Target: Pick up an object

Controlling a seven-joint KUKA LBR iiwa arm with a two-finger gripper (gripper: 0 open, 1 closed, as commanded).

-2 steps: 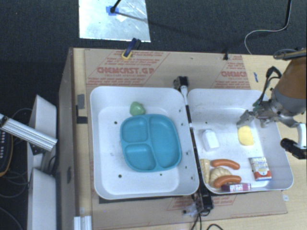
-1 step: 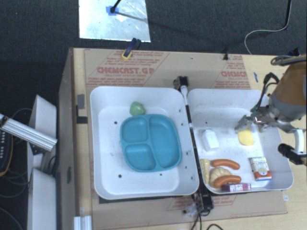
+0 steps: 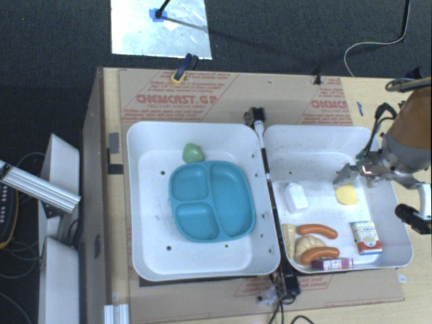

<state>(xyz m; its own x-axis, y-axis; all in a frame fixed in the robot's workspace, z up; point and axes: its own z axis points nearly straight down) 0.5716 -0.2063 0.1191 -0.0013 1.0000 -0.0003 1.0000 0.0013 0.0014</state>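
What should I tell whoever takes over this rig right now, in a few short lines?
Gripper: low over the right bin, just above the yellow piece; no grasp visible.
Right bin also holds a white block, two sausages, a small carton.
Left bin: blue divided plate, green piece.
Done: nothing lifted. Left: grasp and raise one object.

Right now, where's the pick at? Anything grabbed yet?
Done: the arm has reached into the right bin, with the gripper near its right side. In hand: nothing visibly held; the yellow object lies on the bin floor just below the gripper. I can't tell the finger state. Left: grasp and lift. The sausages, white block and small carton all lie untouched.
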